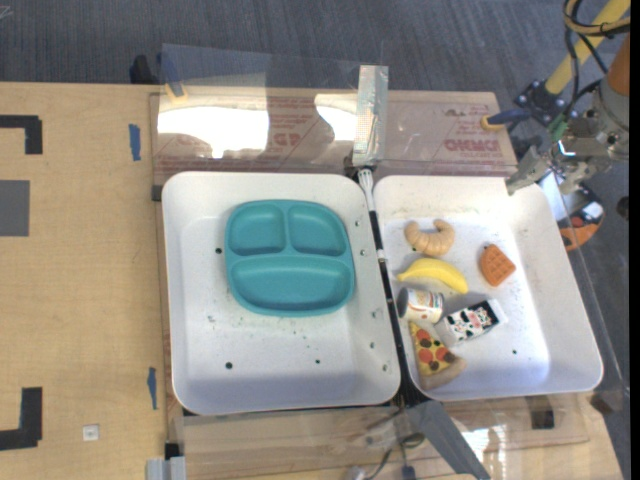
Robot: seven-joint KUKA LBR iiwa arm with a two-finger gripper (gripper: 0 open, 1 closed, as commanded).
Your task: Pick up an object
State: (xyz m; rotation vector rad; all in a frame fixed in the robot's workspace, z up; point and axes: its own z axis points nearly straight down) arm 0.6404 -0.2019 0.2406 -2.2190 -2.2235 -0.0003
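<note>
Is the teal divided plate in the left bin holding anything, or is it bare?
Bare. All three compartments of the teal plate show plain teal surface; the croissant, banana and other toy foods lie in the right bin.

Open floor along the right bin (560, 358)'s right side and far corner, tight clutter toward its left wall where croissant (430, 235), banana (434, 273), small can (424, 305), black-and-white box (471, 321) and pizza slice (436, 352) crowd together, waffle (496, 264) apart, teal divided plate (290, 256) filling the left bin (200, 348)'s middle.
</note>
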